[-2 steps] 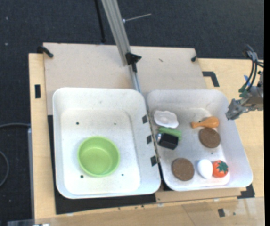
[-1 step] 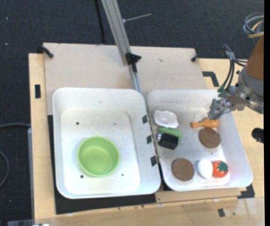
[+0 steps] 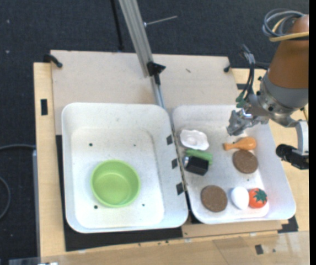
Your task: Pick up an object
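Two brown discs [image 3: 245,162], one green bowl [image 3: 115,183]

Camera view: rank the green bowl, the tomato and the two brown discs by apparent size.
1. Green bowl, clearly largest.
2. The two brown discs, lower and upper: they look alike, so I won't rank them.
3. Tomato, smallest.

Grey arm with orange band, reaching in from the right, gripper [image 3: 238,121] low, seemingly angled leftward.
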`<state>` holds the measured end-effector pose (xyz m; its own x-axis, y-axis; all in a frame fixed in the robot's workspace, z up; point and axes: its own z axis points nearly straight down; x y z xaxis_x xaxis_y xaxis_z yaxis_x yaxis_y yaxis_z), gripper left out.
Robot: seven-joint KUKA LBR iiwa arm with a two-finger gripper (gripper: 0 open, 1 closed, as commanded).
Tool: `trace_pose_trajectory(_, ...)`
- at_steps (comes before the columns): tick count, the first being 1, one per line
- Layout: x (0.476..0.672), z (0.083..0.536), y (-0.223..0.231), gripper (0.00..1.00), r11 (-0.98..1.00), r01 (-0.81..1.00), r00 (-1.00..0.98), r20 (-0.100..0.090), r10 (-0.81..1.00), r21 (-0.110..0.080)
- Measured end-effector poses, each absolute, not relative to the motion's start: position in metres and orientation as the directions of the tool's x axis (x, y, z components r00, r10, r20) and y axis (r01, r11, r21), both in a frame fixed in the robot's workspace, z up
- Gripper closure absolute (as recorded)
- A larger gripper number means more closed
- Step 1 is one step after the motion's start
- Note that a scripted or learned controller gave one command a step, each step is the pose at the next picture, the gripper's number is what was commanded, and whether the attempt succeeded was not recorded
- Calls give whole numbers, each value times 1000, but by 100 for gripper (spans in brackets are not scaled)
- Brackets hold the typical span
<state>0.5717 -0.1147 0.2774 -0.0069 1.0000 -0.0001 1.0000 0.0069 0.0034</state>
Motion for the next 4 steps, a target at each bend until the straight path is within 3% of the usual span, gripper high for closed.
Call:
trace_pose_trajectory(3,615,236,36,100,6,1000,-6,0,1000,1)
trace_pose_trajectory(4,621,234,82,100,7,1000,-7,1,1000,2)
